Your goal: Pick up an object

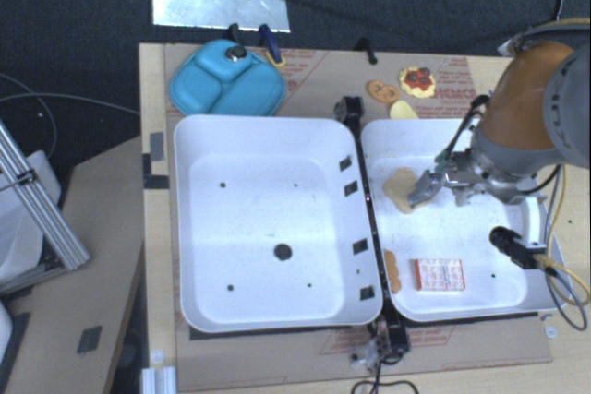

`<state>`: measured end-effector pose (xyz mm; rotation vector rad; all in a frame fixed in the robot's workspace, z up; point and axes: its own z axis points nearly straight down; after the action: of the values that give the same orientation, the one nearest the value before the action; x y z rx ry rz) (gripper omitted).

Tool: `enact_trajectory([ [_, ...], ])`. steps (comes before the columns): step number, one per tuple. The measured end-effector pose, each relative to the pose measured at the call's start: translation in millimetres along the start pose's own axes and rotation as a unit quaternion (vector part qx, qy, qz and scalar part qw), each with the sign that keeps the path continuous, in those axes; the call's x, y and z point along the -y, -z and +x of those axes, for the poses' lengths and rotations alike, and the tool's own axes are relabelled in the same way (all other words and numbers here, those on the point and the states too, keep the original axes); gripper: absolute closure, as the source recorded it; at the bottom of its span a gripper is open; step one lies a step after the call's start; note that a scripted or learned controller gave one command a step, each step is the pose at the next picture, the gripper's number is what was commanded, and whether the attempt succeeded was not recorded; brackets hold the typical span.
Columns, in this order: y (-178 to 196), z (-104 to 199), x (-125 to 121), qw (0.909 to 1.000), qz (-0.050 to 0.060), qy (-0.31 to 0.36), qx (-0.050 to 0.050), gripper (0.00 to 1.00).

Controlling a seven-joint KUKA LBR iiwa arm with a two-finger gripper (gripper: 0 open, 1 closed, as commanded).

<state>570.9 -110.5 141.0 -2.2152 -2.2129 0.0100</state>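
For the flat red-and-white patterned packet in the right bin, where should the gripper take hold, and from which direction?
Probably straight from above, fingers closing across the shorter sides of the flat red-and-white patterned packet. It lies flat on the right white bin floor, with bare floor around its edges.

The cardboard-brown surface (314, 74) carries two white bins: the left bin (268, 226) well to the left of the claw (423, 192), the right bin (443, 226) beneath it. A blue divided tray (226, 83) lies beyond, far left of the claw.

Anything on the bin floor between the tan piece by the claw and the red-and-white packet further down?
No. In the camera view, only bare white bin floor separates the tan piece from the red-and-white packet.
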Motion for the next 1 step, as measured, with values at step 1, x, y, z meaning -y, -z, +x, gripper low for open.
enact_trajectory([
  [1,-55.6,0.3,-77.7,0.9999,-0.01,0.004,0.0,0.0],
])
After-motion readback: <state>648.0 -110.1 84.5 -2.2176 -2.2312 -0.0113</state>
